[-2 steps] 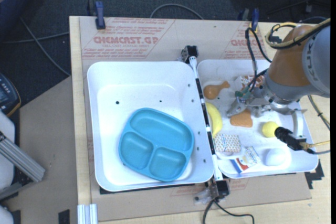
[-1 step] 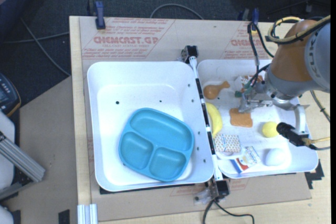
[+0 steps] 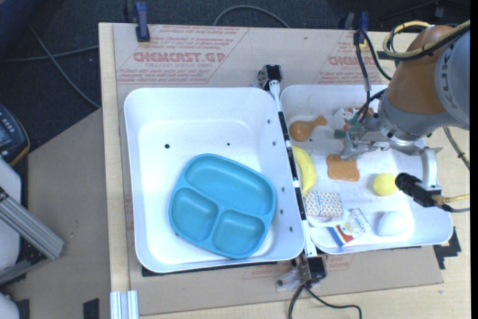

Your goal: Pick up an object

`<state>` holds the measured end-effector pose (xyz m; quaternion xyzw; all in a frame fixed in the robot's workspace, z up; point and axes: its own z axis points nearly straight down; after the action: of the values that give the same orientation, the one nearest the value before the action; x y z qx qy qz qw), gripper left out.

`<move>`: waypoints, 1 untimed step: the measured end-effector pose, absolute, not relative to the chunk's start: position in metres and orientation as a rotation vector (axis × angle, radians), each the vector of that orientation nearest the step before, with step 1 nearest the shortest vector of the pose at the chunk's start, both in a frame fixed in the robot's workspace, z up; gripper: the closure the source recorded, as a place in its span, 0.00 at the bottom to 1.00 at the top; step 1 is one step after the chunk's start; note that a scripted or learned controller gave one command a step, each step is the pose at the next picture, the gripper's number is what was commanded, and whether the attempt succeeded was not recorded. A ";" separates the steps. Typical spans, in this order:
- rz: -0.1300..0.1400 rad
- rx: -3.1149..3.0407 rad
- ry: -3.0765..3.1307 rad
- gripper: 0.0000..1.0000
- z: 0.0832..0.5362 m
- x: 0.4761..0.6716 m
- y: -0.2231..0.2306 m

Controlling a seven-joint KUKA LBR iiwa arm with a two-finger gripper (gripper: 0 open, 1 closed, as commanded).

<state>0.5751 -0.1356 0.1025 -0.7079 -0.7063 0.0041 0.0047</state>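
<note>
My gripper (image 3: 349, 146) hangs over the right bin (image 3: 418, 235), reaching in from the right. It sits just above and behind an orange flat slab (image 3: 343, 171). A tan drumstick-shaped toy (image 3: 305, 128) lies to the gripper's left. Against the bin's left wall lies a yellow banana (image 3: 304, 168). A yellow ball (image 3: 384, 184) rests right of the slab, and a white rounded object (image 3: 391, 222) lies nearer the front. I see nothing held in the gripper.
The left bin (image 3: 149, 116) holds a blue divided plate (image 3: 222, 204). A patterned packet (image 3: 323, 203) and a small red, white and blue box (image 3: 348, 226) lie at the right bin's front. A black cable end (image 3: 414, 189) hangs from the arm near the yellow ball.
</note>
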 end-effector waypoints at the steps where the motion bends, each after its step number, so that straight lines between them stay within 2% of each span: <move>1: 0.012 -2.214 -2.206 1.00 0.112 0.473 -0.125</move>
<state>0.4734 -0.1249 0.1121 -0.7083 -0.7058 0.0037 0.0079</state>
